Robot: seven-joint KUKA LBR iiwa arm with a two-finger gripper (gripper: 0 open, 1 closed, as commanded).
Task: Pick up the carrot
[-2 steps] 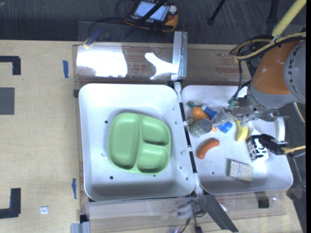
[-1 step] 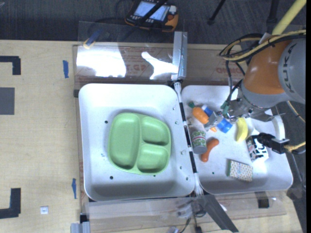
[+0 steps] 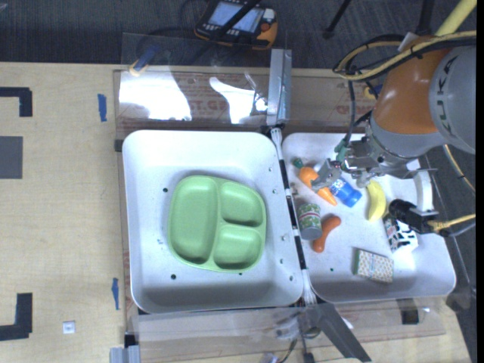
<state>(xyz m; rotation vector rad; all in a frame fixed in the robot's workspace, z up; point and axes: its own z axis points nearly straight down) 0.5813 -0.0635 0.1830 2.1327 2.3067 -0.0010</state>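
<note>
The carrot (image 3: 308,177) is orange with a small green top and lies near the left wall of the right bin (image 3: 435,278), slanting down to the right. My gripper (image 3: 331,175) is low in that bin, right over the carrot's thinner right end. The grey and orange arm behind it covers the bin's far right corner. Part of the carrot's tip is hidden under the gripper.
A blue object (image 3: 347,193) lies just right of the carrot, and beyond it a banana (image 3: 375,200). A tin can (image 3: 308,217), an orange-brown piece (image 3: 325,232), a patterned box (image 3: 372,265) and a black-and-white toy (image 3: 402,231) share that bin. The left bin (image 3: 144,172) holds a green divided plate (image 3: 181,237).
</note>
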